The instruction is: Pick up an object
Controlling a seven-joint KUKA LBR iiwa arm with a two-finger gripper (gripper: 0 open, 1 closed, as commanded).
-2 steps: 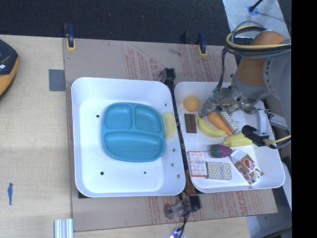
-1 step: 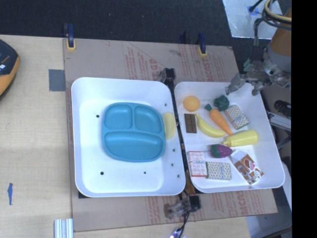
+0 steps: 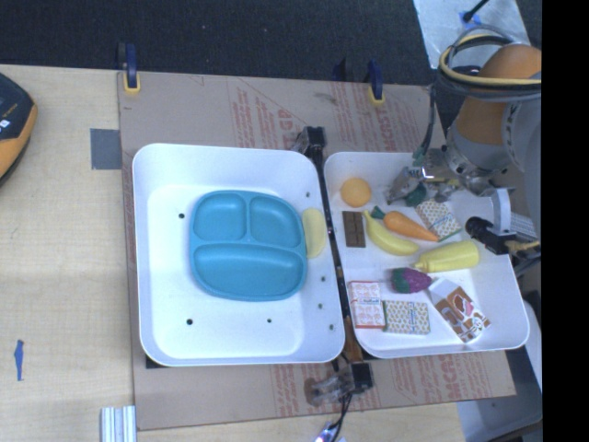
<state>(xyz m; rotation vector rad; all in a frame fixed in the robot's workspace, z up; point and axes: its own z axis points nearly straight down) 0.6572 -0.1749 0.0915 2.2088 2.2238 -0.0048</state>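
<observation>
**White bins, crowded right side: gripper low at the far corner**

White plastic forms both bins on the table. The carrot is taken as the landmark. It lies in the right bin, touching the banana at its left and just beside a patterned packet at its right. An orange ball sits up and to the left of the carrot. A yellow corn cob lies just below it, with a purple toy below that. Flat cards and packets are spread well below the carrot, near the front wall. A brown bar lies left of the banana. Far left of the carrot, a blue divided plate rests in the left bin.

The gripper is seen just above the carrot, near the far wall. Whether the fingers are open or closed cannot be told, and nothing is seen held between them.

Risk is judged to come from crowding: a grasp at the carrot could catch the banana or packet too, or a round item could be squeezed out sideways. The far wall leaves little room behind the gripper. More open room is offered above the flat cards, though thin cards would be hard to pinch.
</observation>
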